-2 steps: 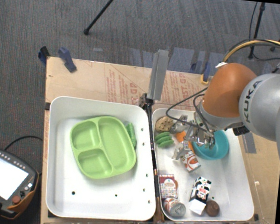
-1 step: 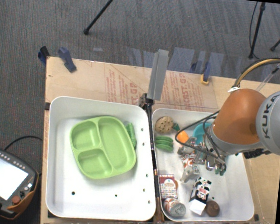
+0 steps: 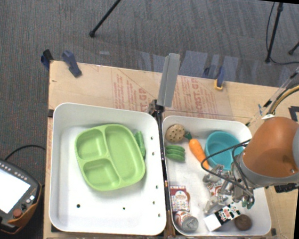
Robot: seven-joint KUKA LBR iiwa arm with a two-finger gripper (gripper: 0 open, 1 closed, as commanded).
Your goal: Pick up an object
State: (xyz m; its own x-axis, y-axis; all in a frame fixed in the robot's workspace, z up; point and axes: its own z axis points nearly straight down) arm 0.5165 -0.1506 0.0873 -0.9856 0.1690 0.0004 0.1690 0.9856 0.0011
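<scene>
Observation: the grey arm with the orange band (image 3: 272, 151) reaches over the right-hand shallow white plastic bin (image 3: 260, 206), with the metal two-finger claw (image 3: 230, 198) lowered among the clutter near that bin's front right corner. Cables and linkages crowd the claw, and I cannot tell how far it is open, nor whether it has hold of anything.

Objects nearest the claw: a small black-and-white patterned box (image 3: 223, 216) lies just below it, apparently touching or very near its tip. A round brown ball-like object (image 3: 243, 222) sits just to the camera's right of that box. A small printed red-and-white carton (image 3: 179, 198) lies well to the camera's left of the claw, with a grey round-topped can (image 3: 188, 222) below that. Farther off, up and to the camera's left, are an orange toy carrot (image 3: 198, 151), a teal plastic bowl (image 3: 222, 147), a green pea-pod toy (image 3: 175, 153) and a tan speckled cookie-shaped item (image 3: 175, 132).

The other white bin (image 3: 58, 186), far to the camera's left of the claw, bears a light green divided plastic plate (image 3: 110, 156).

Assessment: the step in hand appears to be the descent or closing stage over the patterned box, the likely target. No lift is evident. The next move calls for a firm closure on one item only, then a straight vertical lift; a neighbouring object could be dragged or the box could slip.
</scene>
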